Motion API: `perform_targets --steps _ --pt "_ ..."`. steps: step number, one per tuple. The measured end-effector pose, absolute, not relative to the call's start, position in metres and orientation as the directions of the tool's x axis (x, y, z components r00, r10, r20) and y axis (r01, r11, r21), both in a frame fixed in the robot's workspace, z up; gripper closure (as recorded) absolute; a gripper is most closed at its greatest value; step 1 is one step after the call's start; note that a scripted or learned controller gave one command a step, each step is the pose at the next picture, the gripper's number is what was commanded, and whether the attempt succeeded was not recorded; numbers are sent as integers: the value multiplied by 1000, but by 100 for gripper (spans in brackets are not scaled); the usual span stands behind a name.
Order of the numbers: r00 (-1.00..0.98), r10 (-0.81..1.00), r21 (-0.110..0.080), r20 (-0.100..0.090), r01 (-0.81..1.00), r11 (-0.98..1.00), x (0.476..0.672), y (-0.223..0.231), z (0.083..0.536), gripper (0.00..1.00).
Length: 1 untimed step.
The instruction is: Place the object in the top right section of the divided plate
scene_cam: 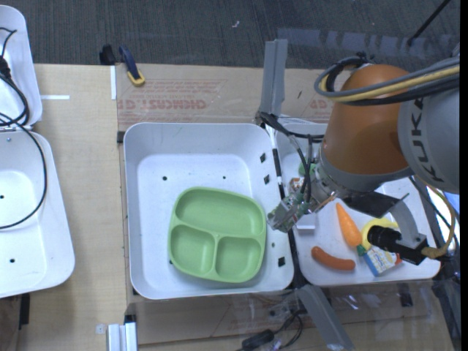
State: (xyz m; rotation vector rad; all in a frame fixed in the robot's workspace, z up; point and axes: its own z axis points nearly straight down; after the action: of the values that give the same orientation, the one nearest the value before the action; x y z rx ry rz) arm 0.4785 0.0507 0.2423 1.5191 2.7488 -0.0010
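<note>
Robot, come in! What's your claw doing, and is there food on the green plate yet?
Gripper at the bins' divider, fingers unclear. Green plate bare. Carrot and sausage in the right bin. Nothing blocking.

Grey arm with orange band (369,123) covers most of the right white bin (325,269). Gripper (291,212) at frame centre-right too small and blurred to read. Far-left white tray (29,218) cut by left edge. Small blue-yellow item (376,258) at lower right unidentifiable.

The arm (431,134) reads "KUKA"; the bench's (190,93) mirrored print is unclear.
</note>
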Motion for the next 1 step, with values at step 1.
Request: perform_targets --steps 1 --pt "-346 938 -4 -2 938 346 509 126 212 100"
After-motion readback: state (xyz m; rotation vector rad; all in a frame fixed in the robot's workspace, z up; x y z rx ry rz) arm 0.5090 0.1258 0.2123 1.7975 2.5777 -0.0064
